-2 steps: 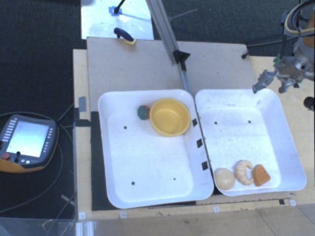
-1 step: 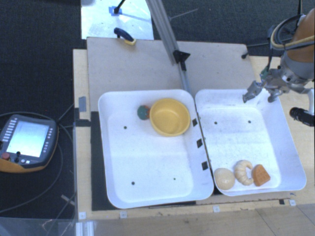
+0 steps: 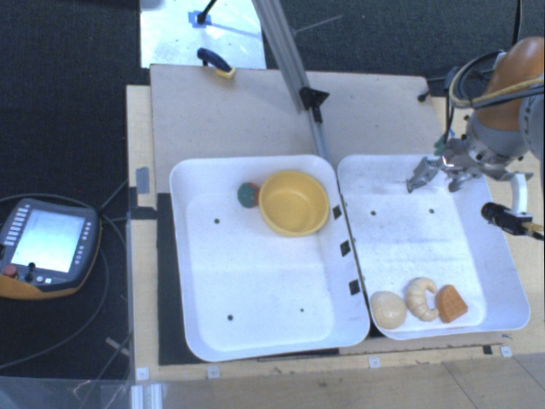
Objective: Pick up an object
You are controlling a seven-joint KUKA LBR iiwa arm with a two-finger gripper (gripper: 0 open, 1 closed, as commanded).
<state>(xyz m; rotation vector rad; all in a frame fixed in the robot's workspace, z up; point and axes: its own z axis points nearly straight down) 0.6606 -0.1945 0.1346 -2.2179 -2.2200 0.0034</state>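
Note:
My gripper (image 3: 436,180) hangs over the far right part of the right bin (image 3: 400,228), its two fingers spread open with nothing between them. At that bin's near edge lie three things in a row: a cream egg-shaped piece (image 3: 388,309), a pale croissant (image 3: 421,298) and an orange wedge (image 3: 451,303). In the left bin (image 3: 247,296) a yellow bowl (image 3: 294,202) sits at the far right, and a small dark green ball (image 3: 248,194) touches the bowl's left side.
A metal pole (image 3: 285,45) slants down to the far edge between the bins. A clamp with a yellow tip (image 3: 215,60) lies on the bench behind the left bin. A teach pendant (image 3: 44,247) rests on the floor at the left.

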